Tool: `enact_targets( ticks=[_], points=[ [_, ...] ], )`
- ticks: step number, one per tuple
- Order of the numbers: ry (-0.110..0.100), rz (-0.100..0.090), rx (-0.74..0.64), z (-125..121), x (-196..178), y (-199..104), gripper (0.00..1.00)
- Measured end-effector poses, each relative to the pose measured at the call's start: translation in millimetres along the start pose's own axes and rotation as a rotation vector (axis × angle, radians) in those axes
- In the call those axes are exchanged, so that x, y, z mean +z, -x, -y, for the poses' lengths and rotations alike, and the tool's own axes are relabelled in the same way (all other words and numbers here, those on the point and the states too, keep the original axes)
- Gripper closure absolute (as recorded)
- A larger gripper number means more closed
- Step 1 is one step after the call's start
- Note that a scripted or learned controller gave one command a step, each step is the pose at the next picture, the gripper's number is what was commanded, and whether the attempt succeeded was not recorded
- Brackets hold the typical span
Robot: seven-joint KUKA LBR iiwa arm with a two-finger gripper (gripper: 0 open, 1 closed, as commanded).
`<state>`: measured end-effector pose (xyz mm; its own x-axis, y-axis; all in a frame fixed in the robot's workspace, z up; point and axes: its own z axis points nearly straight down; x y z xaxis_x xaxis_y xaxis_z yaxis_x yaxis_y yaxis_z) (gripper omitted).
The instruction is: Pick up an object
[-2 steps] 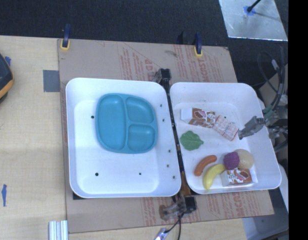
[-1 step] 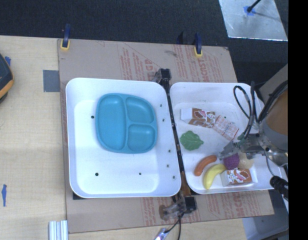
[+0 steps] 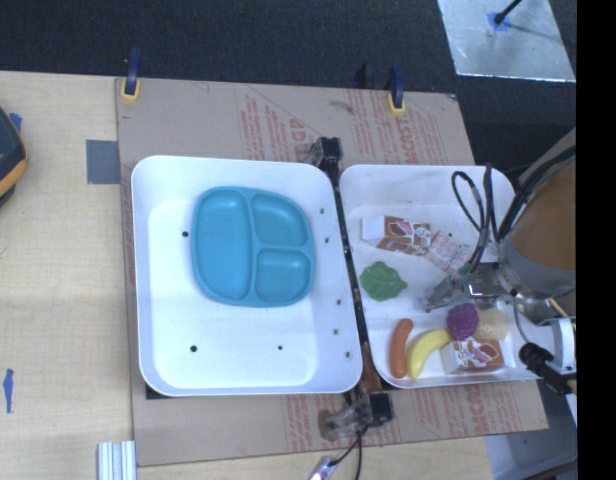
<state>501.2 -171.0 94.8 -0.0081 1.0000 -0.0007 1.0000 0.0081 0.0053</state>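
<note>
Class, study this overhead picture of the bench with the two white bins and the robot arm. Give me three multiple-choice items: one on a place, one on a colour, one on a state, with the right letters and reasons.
1. Where does the light blue divided plastic plate lie?
A. left bin
B. right bin
C. on the cardboard

2. What colour is the leafy toy vegetable?
A. red
B. green
C. white

3. How does the yellow toy banana rest?
A. standing upright
B. held in the gripper
C. lying flat beside the orange toy sausage

Answers:
1 A: the plate sits inside the left bin.
2 B: the leafy toy in the right bin is green.
3 C: the banana lies flat next to the sausage, apart from the gripper.
</note>
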Motion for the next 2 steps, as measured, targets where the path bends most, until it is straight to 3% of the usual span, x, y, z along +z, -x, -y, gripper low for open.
enact_targets(
  ticks=[1,2],
  points=[
    [-0.007,0.000,0.004,-57.9,2.9,41.2,0.00],
    [-0.007,0.000,0.002,-96.5,3.1,13.8,0.00]
  ],
)
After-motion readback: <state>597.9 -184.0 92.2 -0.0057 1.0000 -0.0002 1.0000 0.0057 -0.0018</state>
